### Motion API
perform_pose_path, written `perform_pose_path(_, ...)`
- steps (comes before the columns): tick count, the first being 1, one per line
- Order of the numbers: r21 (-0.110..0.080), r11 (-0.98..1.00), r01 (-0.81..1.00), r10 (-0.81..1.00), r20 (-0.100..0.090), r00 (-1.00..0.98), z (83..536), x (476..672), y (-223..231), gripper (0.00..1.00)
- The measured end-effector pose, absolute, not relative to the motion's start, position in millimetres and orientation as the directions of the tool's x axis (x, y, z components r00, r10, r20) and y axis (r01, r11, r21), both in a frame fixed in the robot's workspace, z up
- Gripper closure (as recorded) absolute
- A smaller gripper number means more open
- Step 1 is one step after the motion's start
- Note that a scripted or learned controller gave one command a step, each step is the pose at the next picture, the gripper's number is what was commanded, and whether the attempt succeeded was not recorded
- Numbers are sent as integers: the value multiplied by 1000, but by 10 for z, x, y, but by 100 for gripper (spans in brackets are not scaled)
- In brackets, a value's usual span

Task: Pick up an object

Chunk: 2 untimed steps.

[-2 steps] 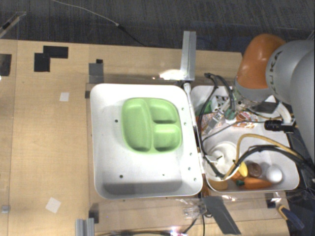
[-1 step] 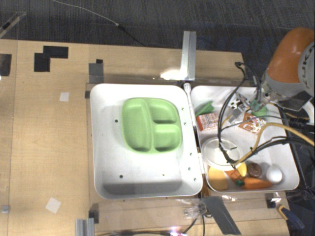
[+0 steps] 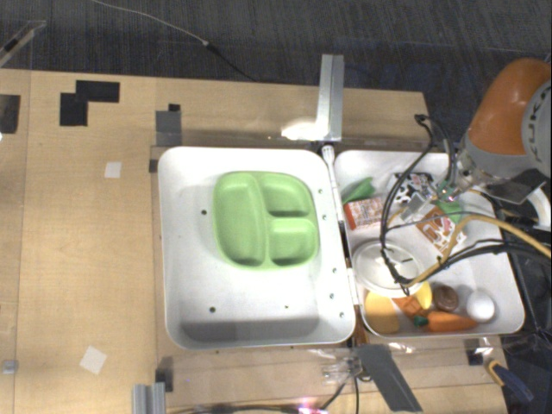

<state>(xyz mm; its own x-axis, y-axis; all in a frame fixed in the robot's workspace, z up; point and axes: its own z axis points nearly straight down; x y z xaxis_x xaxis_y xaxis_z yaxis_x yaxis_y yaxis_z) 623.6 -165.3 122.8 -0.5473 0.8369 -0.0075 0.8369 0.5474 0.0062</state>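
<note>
The right bin (image 3: pixel 509 317) holds a heap of small items. A red and white packet (image 3: pixel 364 211) lies near its left wall, with a green piece (image 3: pixel 358 188) just behind it. A white round cup (image 3: pixel 379 266) sits in the middle and a printed snack packet (image 3: pixel 438 228) to its right. Along the front lie a yellow piece (image 3: pixel 384 310), an orange carrot (image 3: pixel 448 322), a brown round item (image 3: pixel 445 297) and a white ball (image 3: pixel 479 305). My gripper (image 3: pixel 421 198) hangs over the middle of this bin between the two packets, wrapped in black cables.
The left bin (image 3: pixel 198 317) holds a green divided plate (image 3: pixel 263 218) at its centre. A metal post (image 3: pixel 331 97) stands behind the divider between the bins. The arm's orange band (image 3: pixel 509 106) and loose cables (image 3: pixel 483 253) cross the right bin's right side.
</note>
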Motion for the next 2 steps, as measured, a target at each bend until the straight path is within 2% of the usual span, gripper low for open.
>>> perform_pose_path(1, 9, 463, 886, 886, -9, -463, 893, 6035, -1636, 0)
perform_pose_path(2, 11, 366, 931, 931, -8, -366, 898, 5451, -1913, 0)
